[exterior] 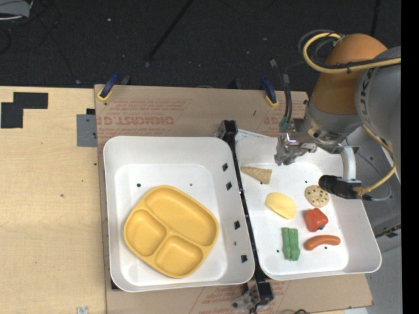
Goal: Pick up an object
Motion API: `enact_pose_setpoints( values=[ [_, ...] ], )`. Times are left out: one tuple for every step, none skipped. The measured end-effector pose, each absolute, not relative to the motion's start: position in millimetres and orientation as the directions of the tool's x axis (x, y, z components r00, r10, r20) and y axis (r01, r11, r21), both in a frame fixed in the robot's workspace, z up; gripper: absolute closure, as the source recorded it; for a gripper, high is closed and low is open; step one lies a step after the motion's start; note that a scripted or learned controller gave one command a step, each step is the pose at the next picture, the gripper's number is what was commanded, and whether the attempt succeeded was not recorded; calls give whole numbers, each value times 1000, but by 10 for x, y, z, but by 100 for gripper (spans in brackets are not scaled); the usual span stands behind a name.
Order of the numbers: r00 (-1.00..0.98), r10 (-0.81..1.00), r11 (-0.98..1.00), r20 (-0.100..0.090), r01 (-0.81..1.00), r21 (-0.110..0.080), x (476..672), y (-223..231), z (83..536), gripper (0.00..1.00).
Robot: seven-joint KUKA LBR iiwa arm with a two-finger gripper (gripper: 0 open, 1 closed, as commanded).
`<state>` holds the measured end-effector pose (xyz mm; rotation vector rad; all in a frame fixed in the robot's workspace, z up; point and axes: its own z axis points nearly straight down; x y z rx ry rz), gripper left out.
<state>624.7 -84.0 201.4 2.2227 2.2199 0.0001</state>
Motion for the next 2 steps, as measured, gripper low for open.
enact_pose_setpoints(
  values=[
    [-4, 1000, 4, 1, 1000, 0, 6217, -222, 2097, 100],
    [-4, 1000, 4, 1, 1000, 0, 6273, 376, 2148, 100]
  ],
)
